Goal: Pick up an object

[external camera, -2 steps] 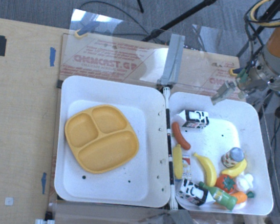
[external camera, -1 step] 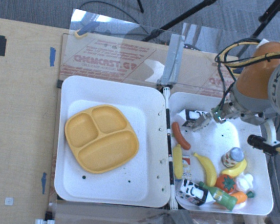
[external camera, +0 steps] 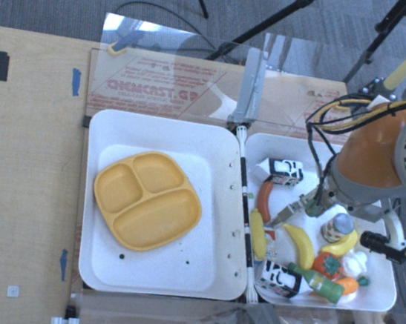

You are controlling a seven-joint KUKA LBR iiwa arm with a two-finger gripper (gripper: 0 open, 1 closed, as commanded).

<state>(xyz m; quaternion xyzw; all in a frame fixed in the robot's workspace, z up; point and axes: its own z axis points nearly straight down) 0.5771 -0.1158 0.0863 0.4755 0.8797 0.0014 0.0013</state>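
White plastic, two shallow bins side by side on the counter. The left bin carries one yellow divided plate, lying flat near its middle, well apart from anything else.

The right bin holds the clutter: a red sausage-shaped piece by the dividing wall, a yellow corn-like piece just below it, a banana toward the middle, two black-and-white items at the far and near ends, and a green bottle lying on its side against some orange and red pieces. A small jar with a blue lid stands beside a second yellow piece.

The arm reaches in from the right and leans over the right bin, which is where the pickable things lie. Its hand sits low between the sausage and the banana, with thin grey fingers pointing toward the dividing wall. They look close together with nothing visible between them (small and partly glinting, so how far apart they stand I cannot tell).

Judgement: the pick is not yet made. The nearest candidates are the corn-like piece and the banana; the crowding there risks a nudge instead of a grip.
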